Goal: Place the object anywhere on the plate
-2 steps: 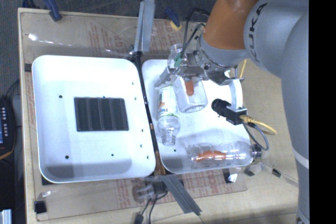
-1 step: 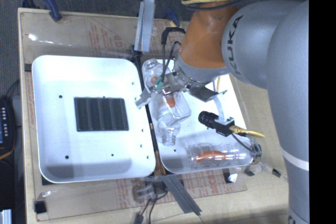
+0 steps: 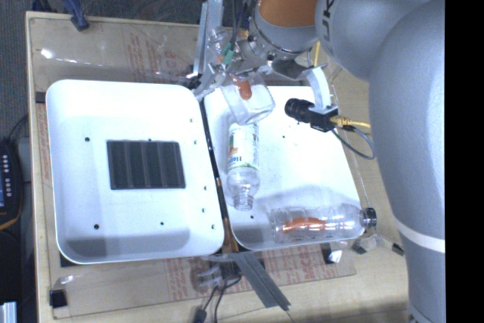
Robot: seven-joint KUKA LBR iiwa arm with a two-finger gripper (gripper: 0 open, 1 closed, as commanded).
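The plate [image 3: 146,164] is a dark grey ribbed rectangle lying flat in the middle of the left bin [image 3: 76,110]. My gripper [image 3: 239,76] hangs over the far left corner of the right bin [image 3: 333,163], close to the wall between the bins. Right under it sits a clear plastic container [image 3: 252,104] with an orange piece at its top; whether the gripper grips it is unclear. A clear bottle with a green and white label [image 3: 242,159] lies just in front of that container. Another clear bottle with orange inside [image 3: 318,222] lies along the right bin's near wall.
A black camera with a yellow cable [image 3: 306,112] juts from the wrist over the right bin. The grey arm [image 3: 401,87] covers the right side. A blue clamp [image 3: 74,10] sits at the bench's far left corner, and a metal bracket [image 3: 257,285] lies in front of the bins.
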